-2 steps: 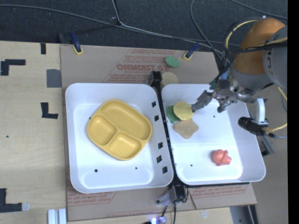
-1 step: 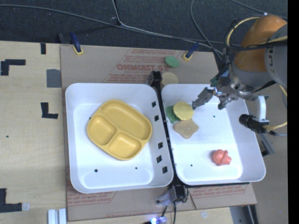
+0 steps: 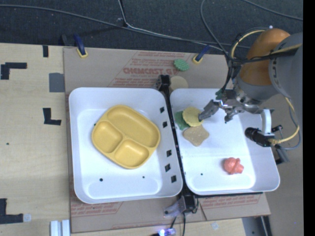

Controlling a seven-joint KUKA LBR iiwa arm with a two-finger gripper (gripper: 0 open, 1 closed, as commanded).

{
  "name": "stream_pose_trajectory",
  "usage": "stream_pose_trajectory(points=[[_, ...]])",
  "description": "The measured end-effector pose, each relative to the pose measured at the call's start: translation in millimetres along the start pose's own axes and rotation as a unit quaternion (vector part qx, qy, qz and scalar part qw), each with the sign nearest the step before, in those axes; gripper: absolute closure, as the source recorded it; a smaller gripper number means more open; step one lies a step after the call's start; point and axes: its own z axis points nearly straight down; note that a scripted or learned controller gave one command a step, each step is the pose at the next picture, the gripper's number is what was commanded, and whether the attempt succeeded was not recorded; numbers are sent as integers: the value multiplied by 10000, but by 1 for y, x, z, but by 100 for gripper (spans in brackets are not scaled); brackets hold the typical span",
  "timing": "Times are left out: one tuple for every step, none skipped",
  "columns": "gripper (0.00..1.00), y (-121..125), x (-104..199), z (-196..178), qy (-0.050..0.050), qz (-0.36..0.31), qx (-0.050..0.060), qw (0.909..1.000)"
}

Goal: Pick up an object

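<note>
This is a robotics lab or test cell, not a home: two shallow white bins, the left bin [image 3: 78, 132] at nine o'clock and the right bin [image 3: 261, 178] at four o'clock, sit on a cardboard sheet [image 3: 138, 68] held by blue clamps [image 3: 78, 45] at eleven o'clock. A grey and orange arm [image 3: 268, 58] at two o'clock reaches over them, black cables [image 3: 118, 14] trail across dark carpet at twelve, and the plywood bench [image 3: 29, 132] at nine o'clock bears black tape marks [image 3: 49, 116].
</note>
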Motion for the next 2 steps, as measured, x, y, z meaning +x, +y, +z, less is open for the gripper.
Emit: stream_pose_trajectory(points=[[0, -2, 0, 65, 5, -3, 7, 10000], [0, -1, 0, 68, 0, -3, -33, 10000]])
